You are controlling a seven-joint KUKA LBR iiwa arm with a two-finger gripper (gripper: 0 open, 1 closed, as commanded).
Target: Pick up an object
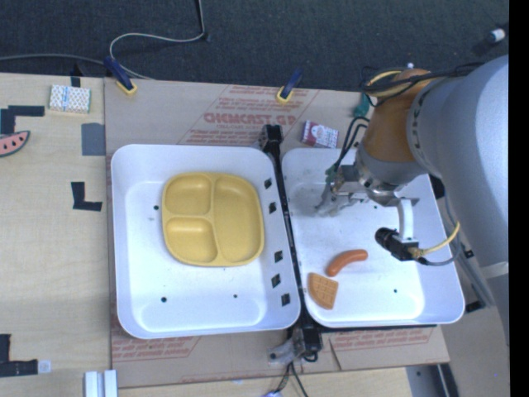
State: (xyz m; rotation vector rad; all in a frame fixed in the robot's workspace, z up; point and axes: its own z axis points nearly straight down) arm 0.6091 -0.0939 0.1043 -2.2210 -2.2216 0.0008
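An orange-red sausage (345, 261) lies in the right bin (430, 304), toward its front. Just in front of it and to its left rests a tan waffle-like square (323, 290). My gripper (332, 200) hangs low over the back left part of the right bin, behind the sausage and well apart from it. No object shows at its tip. The grey arm with its orange band (388, 135) reaches in from the right and covers the bin's back right corner.
The left bin (136, 304) holds a yellow divided plate (212, 218). A black divider with clips (279, 222) runs between the bins. A small red-and-white packet (318, 134) lies on the cardboard behind the right bin. A black cable connector (395, 243) hangs beside the arm.
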